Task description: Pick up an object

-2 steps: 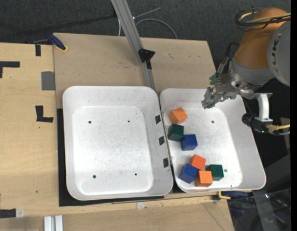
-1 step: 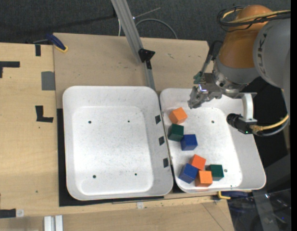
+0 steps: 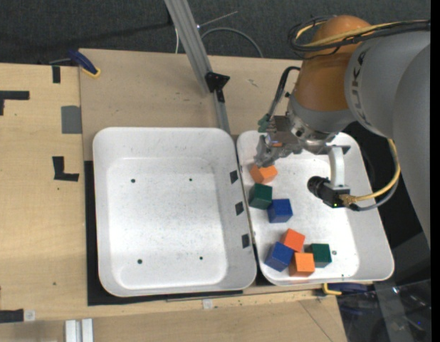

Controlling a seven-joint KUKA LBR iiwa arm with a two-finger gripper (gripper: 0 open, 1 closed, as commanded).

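Note:
My gripper (image 3: 265,159) hangs over the left side of the right bin (image 3: 362,262), pointing down. A small orange block (image 3: 263,173) sits tilted right at its fingertips, and the fingers are shut on the block's top. The block hangs close to the bin's left rim. Just below it lie a dark green block (image 3: 260,196) and a blue block (image 3: 280,210) on the bin floor.
Near the right bin's front lie several more blocks: orange (image 3: 294,239), blue (image 3: 280,256), orange (image 3: 303,263) and green (image 3: 320,254). The left bin (image 3: 106,191) stands alongside. A slanted metal pole (image 3: 195,41) crosses the back, and a black cable fitting (image 3: 321,189) hangs off the wrist.

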